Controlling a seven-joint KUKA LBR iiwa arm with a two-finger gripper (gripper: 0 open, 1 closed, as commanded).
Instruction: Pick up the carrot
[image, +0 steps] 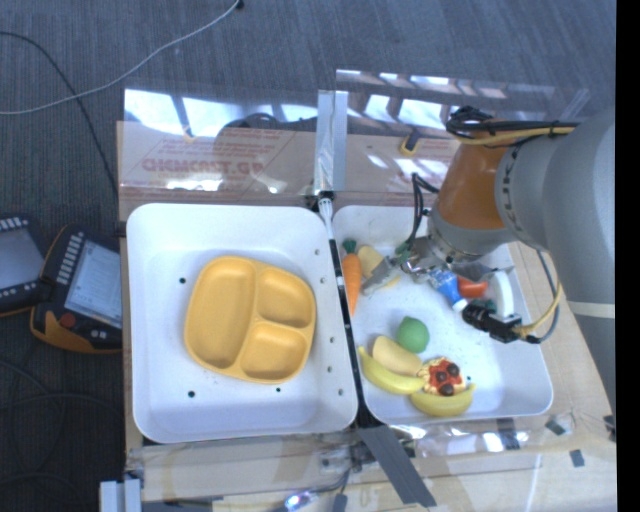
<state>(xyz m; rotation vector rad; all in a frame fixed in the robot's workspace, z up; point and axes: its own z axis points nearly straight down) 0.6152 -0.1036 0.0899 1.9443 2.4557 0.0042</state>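
- The carrot (351, 282) had not been lifted; it lay in the right bin (520, 385) against the left wall, toward the far end.
- The gripper (385, 277) reached low just right of the carrot. Finger spacing could not be determined, and no grasp was visible.
- Remaining, by judgement: close on the carrot and raise it.
- The carrot appeared orange, slender and elongated, with its long axis running near to far.

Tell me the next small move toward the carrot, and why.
Probably shift the gripper left and down over the carrot. The carrot lies against the right bin's left wall, beside the gripper rather than between its fingers, so nothing is grasped yet.
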